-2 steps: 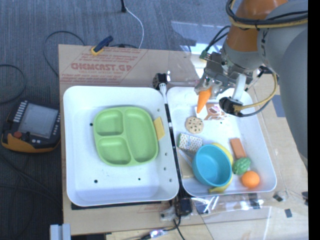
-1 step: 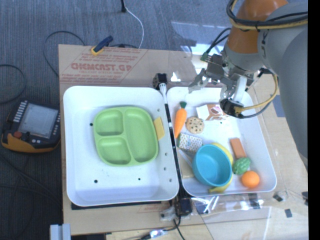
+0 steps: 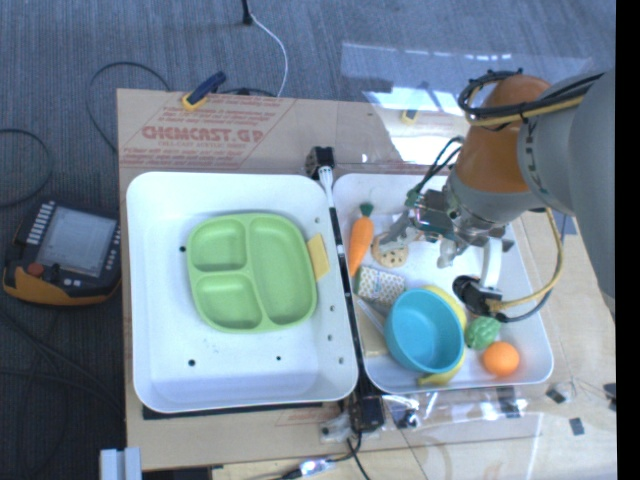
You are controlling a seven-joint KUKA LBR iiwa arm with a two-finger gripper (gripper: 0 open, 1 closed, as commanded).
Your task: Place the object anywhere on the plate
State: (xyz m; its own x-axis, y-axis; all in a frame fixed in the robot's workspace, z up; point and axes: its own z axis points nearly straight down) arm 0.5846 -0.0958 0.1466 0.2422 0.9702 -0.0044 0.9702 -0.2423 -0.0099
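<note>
In the camera view, the tool (image 3: 428, 230) hangs over the right bin (image 3: 530, 363), empty, its fingers spread wide. The carrot (image 3: 358, 243) lies just left of it, beside a cookie (image 3: 393, 254), long axis running up-down, green top pointing away. The green plate (image 3: 248, 271) sits further left, in the other bin.

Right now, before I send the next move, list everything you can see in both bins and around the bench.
Plate: 1, green, three compartments, left bin.
Carrot: 1, orange, right bin, by the divider.
Cookie: 1, tan, beside carrot.
Bowl: 1, blue, right bin, near side.
Broccoli: 1, green, right of bowl.
Orange: 1, right bin, near corner.
Pendant: 1, black and orange, floor at left.
Gripper: 1, over right bin.
</note>
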